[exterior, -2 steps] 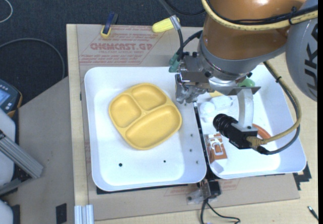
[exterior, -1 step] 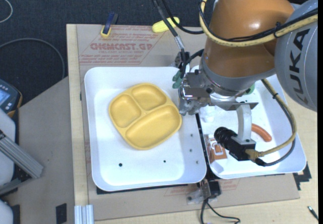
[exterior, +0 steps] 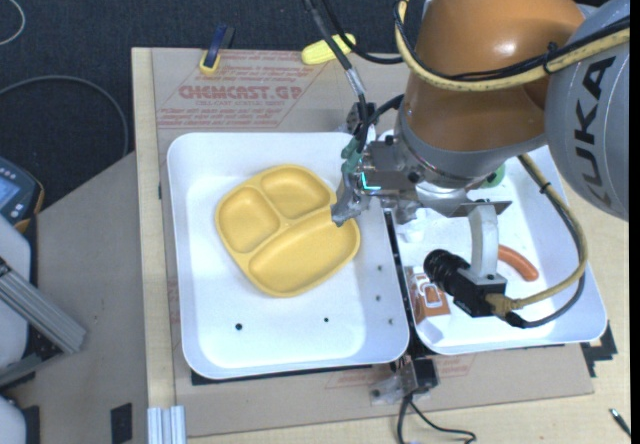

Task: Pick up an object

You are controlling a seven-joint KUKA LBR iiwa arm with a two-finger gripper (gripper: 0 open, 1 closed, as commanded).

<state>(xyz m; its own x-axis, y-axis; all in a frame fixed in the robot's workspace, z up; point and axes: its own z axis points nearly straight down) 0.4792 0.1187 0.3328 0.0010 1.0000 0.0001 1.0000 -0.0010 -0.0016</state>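
A yellow tray (exterior: 285, 229) with three compartments lies in the left bin (exterior: 200, 322). The gripper (exterior: 352, 202) sits at the tray's right edge, near the divide between the bins; its state cannot be told. In the right bin (exterior: 570, 317) lie a small orange-and-white packet (exterior: 428, 299) and an orange carrot (exterior: 519, 262).

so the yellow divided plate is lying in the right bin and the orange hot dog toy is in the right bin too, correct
Not quite. The camera view shows the yellow divided plate in the left bin, not the right one. The rest holds: the orange hot dog toy lies in the right bin.
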